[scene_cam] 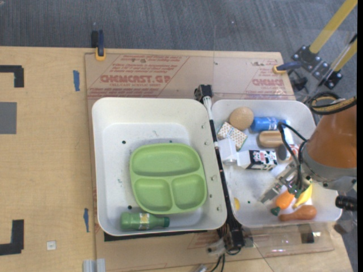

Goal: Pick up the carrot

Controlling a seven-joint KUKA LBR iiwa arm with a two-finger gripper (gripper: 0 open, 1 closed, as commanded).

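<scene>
The carrot (302, 212) looks like the long orange-red piece with a green stub at its left end, lying near the front right of the right bin (249, 205). A brighter orange lump (285, 200) sits just above it, and I cannot tell whether that lump is part of the carrot. My gripper (278, 187) hangs low over the bin, just up and left of these pieces, close to the orange lump. The arm's orange band (334, 143) hides the bin's right side.
A yellow banana-like piece (306, 194) lies beside the orange lump. Farther back in the right bin are a tan round item (241, 118), a blue packet (265, 123), a brown cylinder (271, 139), a checkered packet (231, 133) and a black-and-white carton (262, 158). The left bin (108, 152) holds a green divided plate (168, 177) and a green bottle (144, 221).
</scene>
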